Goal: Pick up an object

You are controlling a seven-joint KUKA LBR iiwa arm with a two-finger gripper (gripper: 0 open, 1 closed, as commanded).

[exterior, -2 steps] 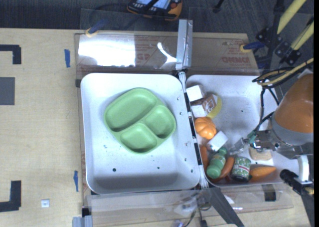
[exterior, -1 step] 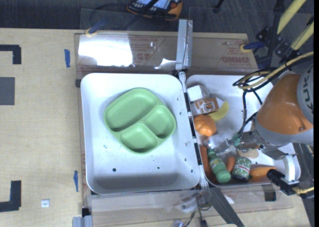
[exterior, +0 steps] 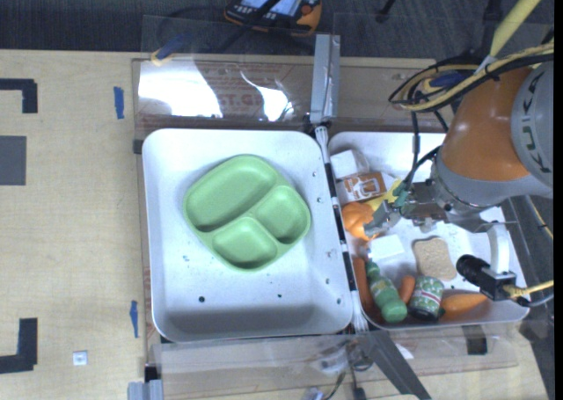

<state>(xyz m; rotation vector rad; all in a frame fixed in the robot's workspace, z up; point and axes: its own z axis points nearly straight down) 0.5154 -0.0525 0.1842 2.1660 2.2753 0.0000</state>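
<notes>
The right bin holds several toy foods. Among them are a white box, a brown packet, an orange fruit, a bread slice, a green bottle, a green can and a carrot. My gripper hangs low over the left half of this bin, just right of the orange fruit and below the brown packet. The wrist and its cables cover the gripper's tip, and I see nothing held in it.
The left bin carries a green divided plate. A metal divider stands behind the seam between the bins. The arm's grey and orange body overhangs the right bin's far right side. A black handset lies beyond the bench.
</notes>
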